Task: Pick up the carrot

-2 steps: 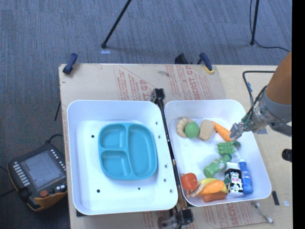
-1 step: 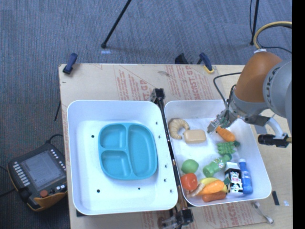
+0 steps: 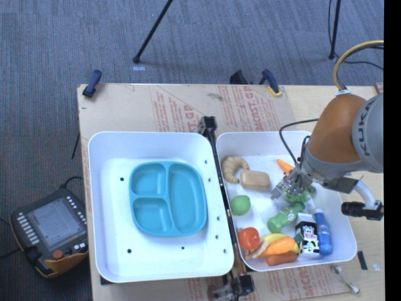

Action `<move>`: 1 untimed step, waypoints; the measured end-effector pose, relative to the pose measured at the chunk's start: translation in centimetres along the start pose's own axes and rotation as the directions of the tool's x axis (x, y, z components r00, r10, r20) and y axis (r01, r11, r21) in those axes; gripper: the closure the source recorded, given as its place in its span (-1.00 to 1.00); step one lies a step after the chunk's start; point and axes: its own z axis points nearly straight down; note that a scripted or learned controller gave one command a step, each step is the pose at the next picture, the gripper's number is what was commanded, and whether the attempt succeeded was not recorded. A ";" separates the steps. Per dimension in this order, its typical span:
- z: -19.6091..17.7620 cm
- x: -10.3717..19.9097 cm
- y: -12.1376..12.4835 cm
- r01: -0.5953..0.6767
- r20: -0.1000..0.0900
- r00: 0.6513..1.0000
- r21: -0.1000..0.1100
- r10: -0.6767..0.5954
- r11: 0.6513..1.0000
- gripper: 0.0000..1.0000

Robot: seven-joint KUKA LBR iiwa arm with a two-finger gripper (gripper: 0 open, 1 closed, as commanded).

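An orange carrot (image 3: 281,246) lies near the front of the right bin (image 3: 348,256), between a yellow banana (image 3: 274,237) and a reddish piece (image 3: 273,259). A small orange tip (image 3: 285,165) pokes out from under the arm near the bin's back; I cannot tell what it belongs to. My gripper (image 3: 287,187) hangs low in the middle of the right bin, just over a green item (image 3: 297,199), well behind the carrot and apart from it.
The right bin also holds a croissant (image 3: 234,166), a tan bread piece (image 3: 255,180), a green ball (image 3: 240,204), a red tomato (image 3: 249,237), a green bottle (image 3: 281,220), a milk carton (image 3: 306,237) and a blue bottle (image 3: 323,232). A blue divided plate (image 3: 168,198) lies in the left bin (image 3: 106,231).
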 end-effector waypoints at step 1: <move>0.0 0.0 0.0 -0.001 0.000 1.000 0.000 0.001 1.000 -1.00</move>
